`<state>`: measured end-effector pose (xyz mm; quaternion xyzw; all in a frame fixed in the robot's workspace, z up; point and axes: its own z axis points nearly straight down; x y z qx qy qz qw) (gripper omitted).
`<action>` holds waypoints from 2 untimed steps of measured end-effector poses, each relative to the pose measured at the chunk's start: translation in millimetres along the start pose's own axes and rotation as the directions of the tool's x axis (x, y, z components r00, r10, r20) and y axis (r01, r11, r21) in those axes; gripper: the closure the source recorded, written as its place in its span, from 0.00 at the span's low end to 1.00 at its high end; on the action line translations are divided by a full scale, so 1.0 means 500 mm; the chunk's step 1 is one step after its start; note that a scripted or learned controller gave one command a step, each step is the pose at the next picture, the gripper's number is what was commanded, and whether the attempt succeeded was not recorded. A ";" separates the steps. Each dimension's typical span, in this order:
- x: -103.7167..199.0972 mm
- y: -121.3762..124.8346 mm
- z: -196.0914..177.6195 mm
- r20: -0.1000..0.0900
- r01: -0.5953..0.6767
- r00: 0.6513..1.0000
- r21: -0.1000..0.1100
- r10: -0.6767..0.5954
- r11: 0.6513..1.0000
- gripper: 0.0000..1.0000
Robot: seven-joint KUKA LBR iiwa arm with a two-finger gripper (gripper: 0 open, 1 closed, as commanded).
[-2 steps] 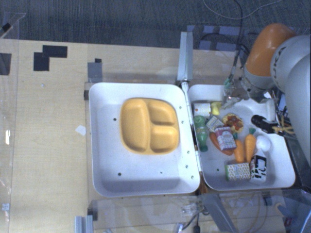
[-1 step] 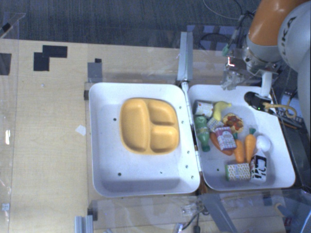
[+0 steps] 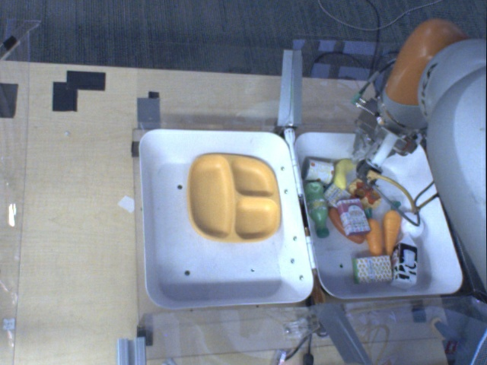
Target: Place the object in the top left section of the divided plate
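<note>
Nearest the camera, the front rim of the left shallow white plastic bin (image 3: 228, 299) is lying at the lower edge of the desk (image 3: 76, 226). In that bin the yellow three-section divided plate (image 3: 233, 196) is sitting roughly centred, with nothing resting in any section. The goal section is the one reading as top left in the camera view.

The right shallow white plastic bin (image 3: 445, 276) is holding a crowded heap: two orange carrot-shaped toys (image 3: 383, 234), a small green-patterned box (image 3: 372, 269), a black-and-white carton (image 3: 405, 265), a red-and-white packet (image 3: 353, 219), a green bottle-like piece (image 3: 316, 213) and a pale yellow rounded fruit-shaped toy (image 3: 345, 173).

The tool (image 3: 370, 167) is hanging over the back of that heap, just beside the yellow fruit toy. Whether it is released or clenched I cannot tell; nothing is visibly sitting between its tips.

Judgement: the pick is not yet done, and the object to carry is lying somewhere in the right bin; which piece is meant I cannot say. These toys are probably light, hollow, stiff plastic with smooth, slippery skins. The rounded fruit would be best taken across its narrow middle, since a hold near an end may squirt it out. Touching neighbours may be dragging along.
</note>
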<state>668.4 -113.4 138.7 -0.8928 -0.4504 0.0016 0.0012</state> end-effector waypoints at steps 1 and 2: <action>0.111 -0.078 -0.090 -0.003 -0.007 1.000 -0.004 0.007 1.000 1.00; 0.100 -0.193 -0.086 -0.001 -0.467 0.884 -0.001 0.467 0.884 1.00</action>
